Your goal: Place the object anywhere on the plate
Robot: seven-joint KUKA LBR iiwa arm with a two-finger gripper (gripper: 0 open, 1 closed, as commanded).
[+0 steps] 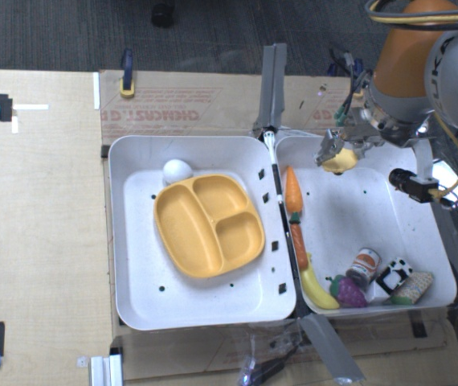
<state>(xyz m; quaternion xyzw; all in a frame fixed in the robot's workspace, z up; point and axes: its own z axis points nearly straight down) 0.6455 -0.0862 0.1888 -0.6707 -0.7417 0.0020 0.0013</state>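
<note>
Two white bins sit side by side, and the gripper (335,153) hangs over the twelve o'clock end of the right bin (430,223), its fingers closed on a small pale yellow object (342,162) that shows between and just below them. That object looks lifted clear of the bin floor, though the slant of the view leaves this uncertain. It appears light, rounded and probably smooth plastic, so it could slip or twist in a narrow pinch; a hold across its thicker middle seems safer than one at an edge. From the gripper, the yellow divided plate (209,225) lies at about eight o'clock, in the left bin (132,288), with the raised divider between the bins to cross. A white ball (177,170) rests just beside the plate at its eleven o'clock. At the right bin's six o'clock end lie a banana (317,288), a purple toy (351,293), a small can (364,265) and other bits, with a carrot (293,193) along the nine o'clock wall.
</note>
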